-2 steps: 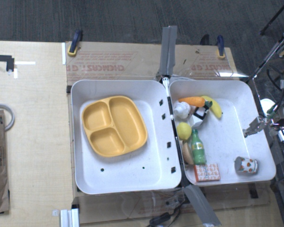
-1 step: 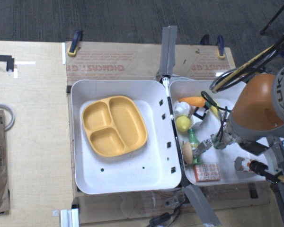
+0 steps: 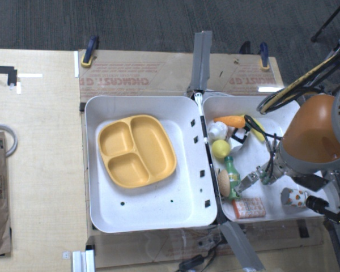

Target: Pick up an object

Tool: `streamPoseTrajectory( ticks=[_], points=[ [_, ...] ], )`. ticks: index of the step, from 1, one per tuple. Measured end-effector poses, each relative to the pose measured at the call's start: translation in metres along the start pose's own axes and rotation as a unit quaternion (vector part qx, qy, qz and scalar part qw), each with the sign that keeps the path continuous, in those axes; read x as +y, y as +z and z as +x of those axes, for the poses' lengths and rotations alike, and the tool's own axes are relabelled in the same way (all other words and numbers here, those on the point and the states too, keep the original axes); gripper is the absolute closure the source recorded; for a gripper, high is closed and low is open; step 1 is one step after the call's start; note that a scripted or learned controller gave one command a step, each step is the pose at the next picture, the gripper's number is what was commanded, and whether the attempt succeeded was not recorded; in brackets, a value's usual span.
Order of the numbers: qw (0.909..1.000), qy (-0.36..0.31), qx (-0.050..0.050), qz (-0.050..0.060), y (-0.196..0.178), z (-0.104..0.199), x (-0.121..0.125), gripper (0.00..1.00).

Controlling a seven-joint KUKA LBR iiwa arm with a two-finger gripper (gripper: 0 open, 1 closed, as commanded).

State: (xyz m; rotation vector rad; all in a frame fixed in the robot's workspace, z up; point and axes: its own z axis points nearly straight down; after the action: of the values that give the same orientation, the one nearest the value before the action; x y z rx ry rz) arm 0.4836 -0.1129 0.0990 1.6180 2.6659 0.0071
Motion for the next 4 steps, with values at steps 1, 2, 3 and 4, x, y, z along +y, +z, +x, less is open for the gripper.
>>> streamPoseTrajectory(
  ticks=[1,2,3,4],
  points=[
    [0.9943,-0.106,0.008,0.006,-0.023,-0.028,0.068,0.0],
    [0.9946,-0.104,0.007,0.005,-0.032,-0.03,0.068,1.0],
    [0.9993,-0.035,0.009,0.008,-0.011,-0.044,0.101,1.0],
    [0.9992,-0.038,0.008,0.008,-0.019,-0.045,0.115,1.0]
  ],
)
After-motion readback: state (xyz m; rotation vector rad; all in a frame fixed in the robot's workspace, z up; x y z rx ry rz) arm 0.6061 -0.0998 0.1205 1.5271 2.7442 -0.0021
